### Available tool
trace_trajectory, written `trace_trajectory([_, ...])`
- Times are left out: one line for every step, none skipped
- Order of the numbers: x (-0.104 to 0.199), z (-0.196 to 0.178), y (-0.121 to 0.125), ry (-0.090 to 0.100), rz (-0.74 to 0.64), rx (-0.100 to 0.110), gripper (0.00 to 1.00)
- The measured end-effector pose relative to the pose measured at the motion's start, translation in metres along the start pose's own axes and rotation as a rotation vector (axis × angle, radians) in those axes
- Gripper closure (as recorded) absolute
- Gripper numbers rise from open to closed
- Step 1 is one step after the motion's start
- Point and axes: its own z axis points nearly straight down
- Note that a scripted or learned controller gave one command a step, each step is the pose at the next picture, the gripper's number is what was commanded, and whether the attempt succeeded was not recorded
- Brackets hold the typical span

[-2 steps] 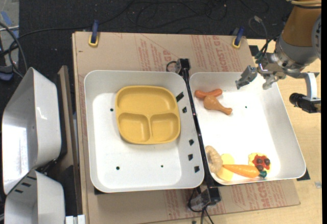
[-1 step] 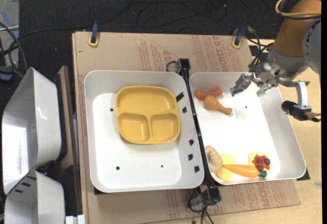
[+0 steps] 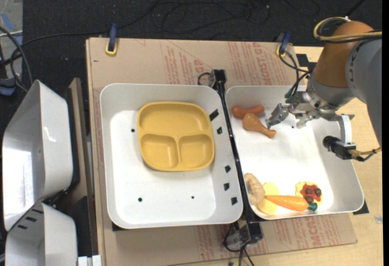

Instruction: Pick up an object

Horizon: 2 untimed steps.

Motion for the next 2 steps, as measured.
trace_trajectory([0.001,0.007,0.0,-0.002,-0.001,-0.005,0.0])
trace_trajectory([0.001,-0.004,0.001,-0.003,-0.002,-0.008,1.0])
